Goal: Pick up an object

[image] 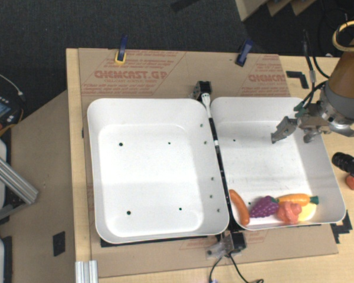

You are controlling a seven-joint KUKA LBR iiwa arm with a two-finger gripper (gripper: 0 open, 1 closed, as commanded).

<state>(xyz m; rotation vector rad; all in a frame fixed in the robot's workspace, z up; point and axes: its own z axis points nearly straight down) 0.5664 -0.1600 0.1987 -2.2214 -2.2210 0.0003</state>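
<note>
Grey two-finger gripper (295,131) open, holding nothing, over right white bin (265,114), orange toy sausage (239,207), purple grapes (264,206), carrot (296,198) clustered well below it

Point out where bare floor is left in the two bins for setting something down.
The left bin shows bare floor wall to wall. In the right bin, the middle, between the gripper near the far wall and the near wall, is bare. The near wall is crowded: hot dog, grapes, carrot, other toy food.

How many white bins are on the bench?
2. The left bin sits on the left side of the bench, and the right bin is right beside it, holding toy food at its near edge.
</note>
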